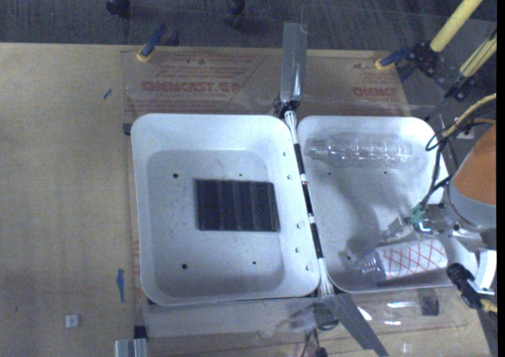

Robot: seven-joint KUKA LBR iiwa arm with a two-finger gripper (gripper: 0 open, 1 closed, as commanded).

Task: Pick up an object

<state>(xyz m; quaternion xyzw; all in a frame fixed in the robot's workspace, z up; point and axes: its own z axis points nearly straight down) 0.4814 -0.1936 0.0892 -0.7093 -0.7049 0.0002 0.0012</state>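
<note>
Arm's down at the right bin's (316,189) near right corner, gripper (406,225) just above the red-checked packet (410,257), clear plastic bottle (363,150) along the far wall; reach step, grip unreadable, a clean descent next.

Claw (392,231) above red-checked packet (410,256), right bin (359,130)

A clear plastic bottle (363,151) lies on its side near the far wall of the right bin (347,213), its length going left to right. A white packet with a red criss-cross pattern (410,257) lies flat near the front right corner of this bin, with a crumpled transparent wrapper (364,259) just beside its left end.
</note>
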